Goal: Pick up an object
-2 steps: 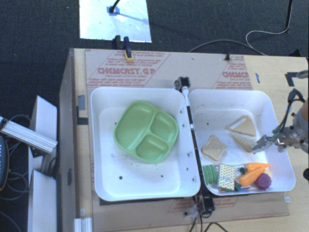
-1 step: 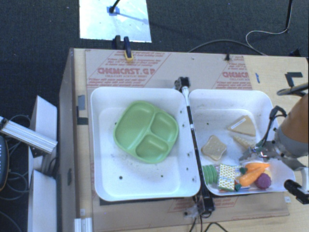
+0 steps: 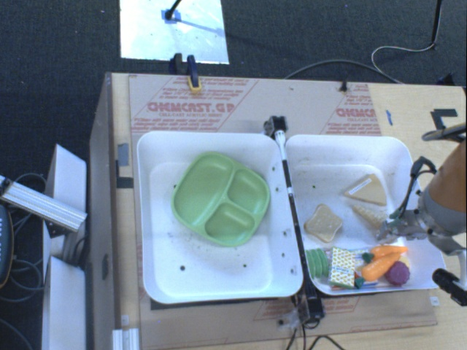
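Observation:
The right bin holds several toy foods. A tan bread slice lies near its middle, with a pale triangular wedge behind it and a smaller wedge beside that. Along the front wall lie a green ridged piece, a yellow-green patterned packet, an orange carrot and a purple round piece. My gripper reaches in from the right. It hangs low over the bin's right part, just above the carrot and next to the smaller wedge. Nothing shows between its tips.
The left bin holds a green divided plate, tilted slightly. A black rod runs along the seam between the bins. A grey cable loops off the wrist. Cardboard covers the bench behind the bins.

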Controlling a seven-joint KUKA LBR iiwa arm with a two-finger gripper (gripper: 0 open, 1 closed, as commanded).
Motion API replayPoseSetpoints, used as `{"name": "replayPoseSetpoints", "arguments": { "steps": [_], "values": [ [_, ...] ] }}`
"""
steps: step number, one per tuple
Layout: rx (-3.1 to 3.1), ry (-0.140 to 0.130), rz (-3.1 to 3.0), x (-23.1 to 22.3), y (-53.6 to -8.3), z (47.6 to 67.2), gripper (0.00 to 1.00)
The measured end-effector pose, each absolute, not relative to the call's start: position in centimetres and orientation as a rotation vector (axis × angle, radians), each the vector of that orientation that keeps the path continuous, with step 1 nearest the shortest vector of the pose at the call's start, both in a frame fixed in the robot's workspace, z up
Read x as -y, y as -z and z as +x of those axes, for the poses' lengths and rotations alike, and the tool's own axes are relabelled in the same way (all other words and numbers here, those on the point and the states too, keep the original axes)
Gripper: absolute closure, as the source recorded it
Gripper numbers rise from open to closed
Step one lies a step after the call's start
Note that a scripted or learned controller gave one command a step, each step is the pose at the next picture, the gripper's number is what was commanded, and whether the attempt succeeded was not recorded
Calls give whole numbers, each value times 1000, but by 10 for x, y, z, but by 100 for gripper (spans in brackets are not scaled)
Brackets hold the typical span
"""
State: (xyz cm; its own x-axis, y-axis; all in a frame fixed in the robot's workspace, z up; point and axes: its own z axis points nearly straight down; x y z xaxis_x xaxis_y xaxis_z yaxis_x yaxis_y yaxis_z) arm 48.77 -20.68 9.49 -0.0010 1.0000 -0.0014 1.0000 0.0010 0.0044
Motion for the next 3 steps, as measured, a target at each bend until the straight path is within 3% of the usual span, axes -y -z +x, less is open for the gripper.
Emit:
{"name": "replayPoseSetpoints", "arguments": {
  "steps": [1,2,3],
  "values": [
    [-2220,-3,2217,207,-95,488,0],
    [-2222,-1,2220,206,-84,487,0],
    [-2220,-4,2218,207,-95,488,100]
  ]
}}
